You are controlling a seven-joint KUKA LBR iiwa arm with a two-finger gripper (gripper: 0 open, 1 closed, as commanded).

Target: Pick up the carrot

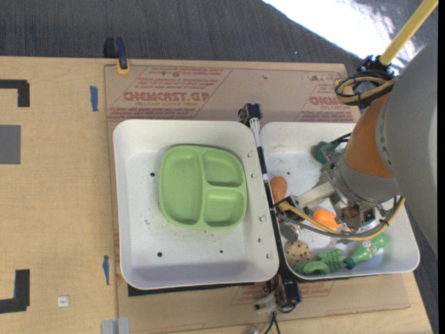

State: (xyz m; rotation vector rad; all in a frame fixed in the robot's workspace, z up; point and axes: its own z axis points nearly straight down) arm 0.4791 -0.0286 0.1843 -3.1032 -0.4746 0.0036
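The carrot [324,218], a small bright orange piece, lies in the right white bin [299,141] near its middle. My gripper [342,213] hangs low over that bin, right beside and partly over the carrot's right end. The grey arm with its orange band [365,152] comes in from the right and hides the bin's right half. Cables around the wrist blur the gripper's tip.
The left bin [132,186] holds a green divided plate [203,186]. In the right bin lie a brownish-orange oval [278,186], a speckled cookie [297,250], green toys along the front wall [327,261] and a dark green piece [321,149] at the back.
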